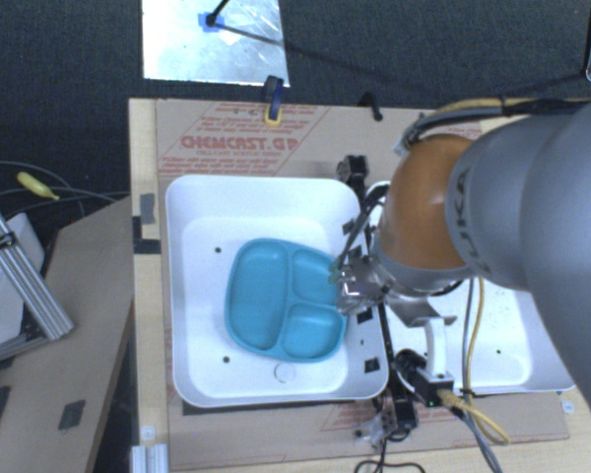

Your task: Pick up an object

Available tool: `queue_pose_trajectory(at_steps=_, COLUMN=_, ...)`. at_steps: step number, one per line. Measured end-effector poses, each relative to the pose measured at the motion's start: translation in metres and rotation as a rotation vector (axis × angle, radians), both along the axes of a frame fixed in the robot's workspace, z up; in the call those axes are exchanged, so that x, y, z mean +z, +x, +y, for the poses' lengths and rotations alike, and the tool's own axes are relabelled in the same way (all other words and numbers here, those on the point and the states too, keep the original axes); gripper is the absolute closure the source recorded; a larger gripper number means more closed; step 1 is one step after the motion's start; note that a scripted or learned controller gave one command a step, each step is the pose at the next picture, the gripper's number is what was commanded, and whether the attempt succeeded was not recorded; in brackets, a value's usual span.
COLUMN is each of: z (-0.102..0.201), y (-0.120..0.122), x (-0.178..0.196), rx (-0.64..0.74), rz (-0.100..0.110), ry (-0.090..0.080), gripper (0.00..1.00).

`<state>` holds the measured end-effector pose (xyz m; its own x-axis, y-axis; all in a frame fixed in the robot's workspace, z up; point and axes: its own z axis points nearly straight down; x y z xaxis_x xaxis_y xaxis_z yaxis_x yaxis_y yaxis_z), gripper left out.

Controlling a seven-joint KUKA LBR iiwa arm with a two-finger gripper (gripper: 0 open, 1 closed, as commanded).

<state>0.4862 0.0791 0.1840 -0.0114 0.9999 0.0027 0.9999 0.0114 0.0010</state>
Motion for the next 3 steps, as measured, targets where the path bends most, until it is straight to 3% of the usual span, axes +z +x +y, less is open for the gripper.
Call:
queue_pose_trajectory(at_steps=1, z=0.038, y=0.002, x=0.216, rx=-0.002, rz=-0.017, ry=0.004, gripper=1.0)
queue_pose_trajectory(at_steps=2, z=0.037, y=0.001, x=0.218, rx=-0.001, rz=-0.006, ry=-0.002, gripper=1.0)
queue_pose_trajectory(at_steps=3, z=0.037, y=0.002, x=0.229, rx=0.005, rz=-0.009, ry=-0.001, gripper=1.0)
